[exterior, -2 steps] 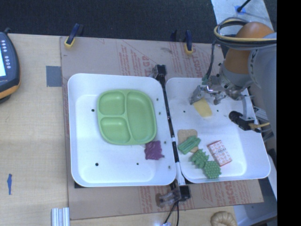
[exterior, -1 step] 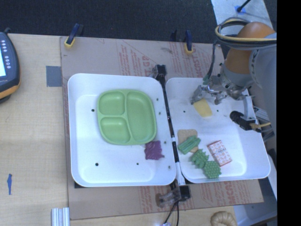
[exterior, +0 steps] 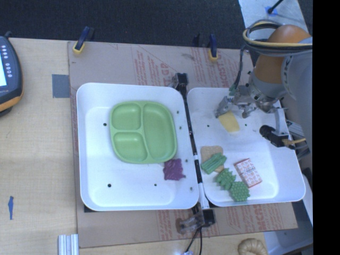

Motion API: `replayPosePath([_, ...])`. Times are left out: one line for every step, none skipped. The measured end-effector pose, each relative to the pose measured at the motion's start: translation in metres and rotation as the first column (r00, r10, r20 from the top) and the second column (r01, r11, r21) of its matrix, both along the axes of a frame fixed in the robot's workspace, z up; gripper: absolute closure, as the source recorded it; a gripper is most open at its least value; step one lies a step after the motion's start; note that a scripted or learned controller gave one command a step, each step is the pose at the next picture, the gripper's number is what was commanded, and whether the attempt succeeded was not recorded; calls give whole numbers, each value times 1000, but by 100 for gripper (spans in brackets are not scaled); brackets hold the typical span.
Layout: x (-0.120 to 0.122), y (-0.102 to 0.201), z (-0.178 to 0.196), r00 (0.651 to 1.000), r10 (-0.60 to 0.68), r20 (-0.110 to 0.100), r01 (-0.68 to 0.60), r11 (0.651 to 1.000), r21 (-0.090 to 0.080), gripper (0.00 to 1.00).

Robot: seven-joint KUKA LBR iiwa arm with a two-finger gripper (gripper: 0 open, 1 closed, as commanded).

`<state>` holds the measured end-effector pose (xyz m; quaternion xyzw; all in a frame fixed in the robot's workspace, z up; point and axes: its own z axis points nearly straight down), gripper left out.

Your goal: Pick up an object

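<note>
In the right bin (exterior: 289, 193), the gripper (exterior: 232, 109) hangs over a yellow block (exterior: 229, 122); whether its jaws are apart cannot be told.

The grey arm (exterior: 289, 76) comes in from the right side of the view, and its orange band (exterior: 276, 54) sits at the upper right, ringed above by a pale hoop of cable. Below the band the wrist narrows to a metal gripper (exterior: 236, 108), which points down and leftward from the arm. A black part of the tool (exterior: 274, 136) juts out lower and to the right of the wrist, and from this slanted overhead angle the gripper's tips blur into the mechanism around them.
</note>
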<state>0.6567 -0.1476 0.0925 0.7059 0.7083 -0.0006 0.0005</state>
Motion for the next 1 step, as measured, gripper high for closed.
replayPosePath([-1,11,0,1000,2,-4,-2,1000,1,0])
